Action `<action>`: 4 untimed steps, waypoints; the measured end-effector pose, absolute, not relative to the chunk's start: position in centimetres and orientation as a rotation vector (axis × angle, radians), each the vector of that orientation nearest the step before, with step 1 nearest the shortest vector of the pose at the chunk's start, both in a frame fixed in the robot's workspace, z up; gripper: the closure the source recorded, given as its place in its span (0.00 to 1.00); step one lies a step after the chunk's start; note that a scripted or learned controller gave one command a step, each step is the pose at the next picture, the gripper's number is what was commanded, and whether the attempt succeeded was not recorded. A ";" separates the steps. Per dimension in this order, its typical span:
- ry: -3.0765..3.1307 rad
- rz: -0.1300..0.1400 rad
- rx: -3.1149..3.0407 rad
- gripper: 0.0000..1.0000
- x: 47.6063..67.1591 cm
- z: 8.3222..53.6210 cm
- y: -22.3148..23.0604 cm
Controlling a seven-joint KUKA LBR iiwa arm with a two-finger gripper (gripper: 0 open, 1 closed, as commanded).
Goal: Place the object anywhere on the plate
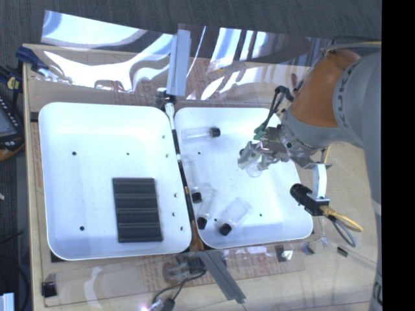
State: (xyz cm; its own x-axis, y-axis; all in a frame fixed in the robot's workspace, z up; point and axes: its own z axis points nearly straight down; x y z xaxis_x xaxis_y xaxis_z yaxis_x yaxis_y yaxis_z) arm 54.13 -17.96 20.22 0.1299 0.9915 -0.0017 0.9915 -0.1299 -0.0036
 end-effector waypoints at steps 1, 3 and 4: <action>-2.070 0.008 -2.356 1.00 56.1 14.1 -11.4; -2.209 0.006 -2.230 1.00 59.5 19.1 6.9; -1.407 0.006 -2.805 1.00 63.3 19.1 5.5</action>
State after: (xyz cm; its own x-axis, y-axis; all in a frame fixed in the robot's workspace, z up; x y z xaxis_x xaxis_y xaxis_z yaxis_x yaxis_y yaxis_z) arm 63.33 5.50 19.07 0.5980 0.8015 -0.0018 0.8015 -0.5980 -0.0044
